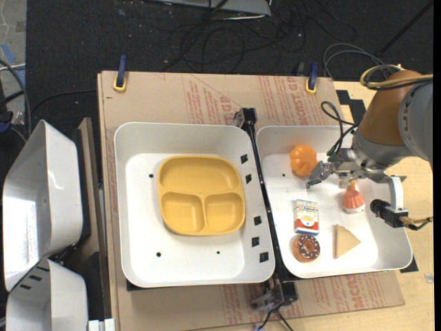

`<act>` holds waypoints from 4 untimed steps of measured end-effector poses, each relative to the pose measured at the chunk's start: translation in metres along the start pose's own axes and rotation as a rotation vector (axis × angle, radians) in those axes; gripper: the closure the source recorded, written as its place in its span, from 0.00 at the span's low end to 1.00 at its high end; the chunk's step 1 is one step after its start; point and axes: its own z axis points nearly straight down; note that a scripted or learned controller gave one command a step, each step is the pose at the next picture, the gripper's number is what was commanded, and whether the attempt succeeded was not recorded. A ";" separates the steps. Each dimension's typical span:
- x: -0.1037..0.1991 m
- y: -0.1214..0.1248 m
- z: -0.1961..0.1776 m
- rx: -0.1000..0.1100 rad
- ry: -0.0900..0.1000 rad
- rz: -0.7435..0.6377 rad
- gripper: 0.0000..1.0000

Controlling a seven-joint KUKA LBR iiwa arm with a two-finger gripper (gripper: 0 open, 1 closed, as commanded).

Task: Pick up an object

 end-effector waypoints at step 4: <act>-0.007 0.006 -0.164 -0.007 -0.002 -0.004 1.00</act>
